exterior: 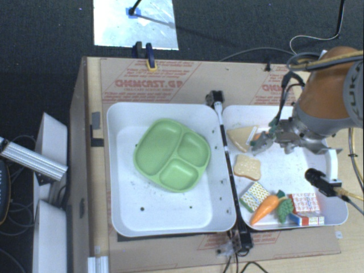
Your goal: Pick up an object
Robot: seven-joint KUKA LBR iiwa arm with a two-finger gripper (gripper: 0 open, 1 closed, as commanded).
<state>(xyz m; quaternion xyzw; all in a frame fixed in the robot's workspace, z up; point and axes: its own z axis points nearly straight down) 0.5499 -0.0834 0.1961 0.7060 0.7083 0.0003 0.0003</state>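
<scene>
My gripper [263,143] hangs low in the upper left part of the right bin [340,214], at the end of the grey and orange arm [327,98]. It sits right beside the right edge of a pale yellow cheese wedge [240,136], with a small orange bit [257,135] showing between the two. Just below lies a tan cracker-like slice [247,167]. Along the bin's front edge lie a patterned small box [254,196], a toy carrot [265,208] with green leaves [284,207] and a red and white box [305,203].
The left bin [128,215] holds a green divided plate [172,154]. A black ridge [226,158] runs where the two bins meet. A black and white fitting [323,182] juts over the right bin's right side. Cardboard [170,81] lies behind the bins.
</scene>
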